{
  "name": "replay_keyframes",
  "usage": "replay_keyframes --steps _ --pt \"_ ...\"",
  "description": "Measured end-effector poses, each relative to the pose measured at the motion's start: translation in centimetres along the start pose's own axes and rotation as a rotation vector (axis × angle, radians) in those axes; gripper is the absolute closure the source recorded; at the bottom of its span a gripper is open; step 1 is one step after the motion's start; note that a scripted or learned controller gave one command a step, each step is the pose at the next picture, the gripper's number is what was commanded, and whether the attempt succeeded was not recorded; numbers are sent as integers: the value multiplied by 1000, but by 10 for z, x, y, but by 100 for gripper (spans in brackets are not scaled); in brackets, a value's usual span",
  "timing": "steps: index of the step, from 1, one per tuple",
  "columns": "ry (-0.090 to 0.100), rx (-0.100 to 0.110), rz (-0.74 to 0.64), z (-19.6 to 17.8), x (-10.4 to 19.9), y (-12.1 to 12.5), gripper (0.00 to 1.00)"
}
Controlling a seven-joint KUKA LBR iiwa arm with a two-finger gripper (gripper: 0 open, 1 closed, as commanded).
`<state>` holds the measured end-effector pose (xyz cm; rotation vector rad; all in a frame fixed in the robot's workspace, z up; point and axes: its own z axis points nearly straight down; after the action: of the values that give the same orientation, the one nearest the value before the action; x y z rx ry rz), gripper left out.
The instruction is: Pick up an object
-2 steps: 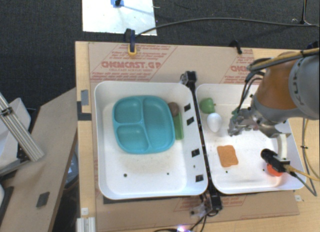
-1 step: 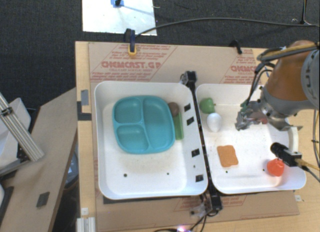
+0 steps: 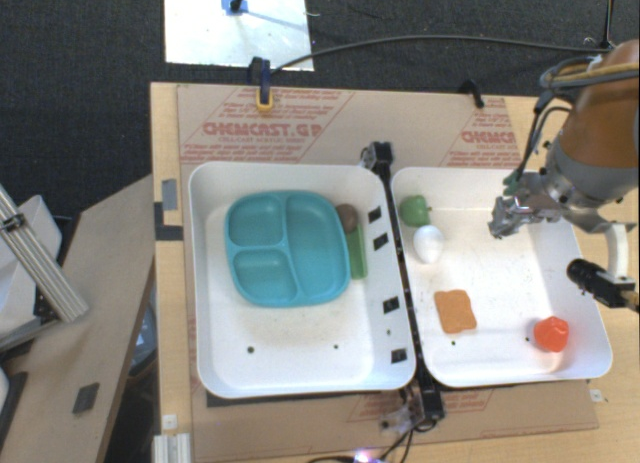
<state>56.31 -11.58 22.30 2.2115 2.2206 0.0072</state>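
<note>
Gripper (image 3: 508, 213) over right bin (image 3: 590, 281), upper part; open or clenched, cannot tell; nothing visibly grasped. Green object (image 3: 414, 211) and white egg (image 3: 428, 244) by left wall, orange slab (image 3: 455, 310) mid-bin, red-orange object (image 3: 550, 333) near lower right corner. Teal tray (image 3: 283, 248) in left bin (image 3: 215, 351).

Robotics lab, grey arm (image 3: 600, 141) over two white bins (image 3: 300, 376) on clamped cardboard bench (image 3: 420, 121)
</note>
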Motion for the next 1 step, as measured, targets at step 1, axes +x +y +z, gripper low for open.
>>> replay_keyframes --steps 1 --pt "1 4 0 -29 0 2 100"
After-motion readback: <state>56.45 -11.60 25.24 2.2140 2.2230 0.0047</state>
